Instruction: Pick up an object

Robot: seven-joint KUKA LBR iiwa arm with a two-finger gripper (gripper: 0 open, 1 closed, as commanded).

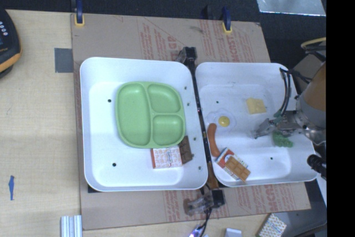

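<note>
Near the right edge of the right bin [244,66], the gripper [265,129] sits low over the bin floor, at the end of the arm [312,98] that reaches in from that side. Whether it is released or clenched cannot be told at this slant, and nothing is seen held in it.

The nearest candidate for the pick is a small green piece [283,141], just beside the gripper toward the bin's front-right corner. A yellow square [255,105] lies near the bin's centre. A small yellow round piece [223,121] lies between the centre and the left edge. A sausage [213,139] lies along the left edge, and an orange-and-white packet [233,165] lies by the front-left corner. The left bin [100,175] carries a green divided plate [150,114] and a red-and-white card [166,157].

Likely risks:
- The gripper appears offset from the green piece and may close beside it on bare floor.
- The piece is small and low, so it could be nudged toward the right wall instead of seized.
- The thin yellow square offers little to grip and may slip.
</note>
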